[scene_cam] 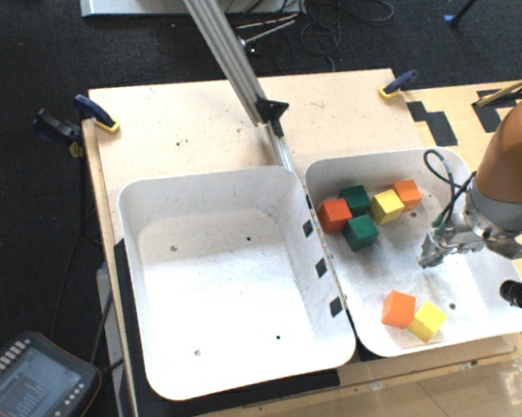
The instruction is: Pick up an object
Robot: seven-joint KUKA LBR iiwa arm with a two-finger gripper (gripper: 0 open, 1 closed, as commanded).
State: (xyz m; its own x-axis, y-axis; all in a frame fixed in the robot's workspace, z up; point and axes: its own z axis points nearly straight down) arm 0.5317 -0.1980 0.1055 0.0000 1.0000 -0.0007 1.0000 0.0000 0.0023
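Nearest me, at the front of the right bin (501, 320), an orange cube (398, 309) and a yellow cube (427, 321) sit touching each other. My gripper (434, 252) hangs over bare floor of that bin, above and to the right of the pair; whether it is spread or pressed together I cannot tell. I judge the orange cube the best target: I would come straight down over it, clear of its yellow neighbour. A cluster of five blocks (367, 210) lies farther back.
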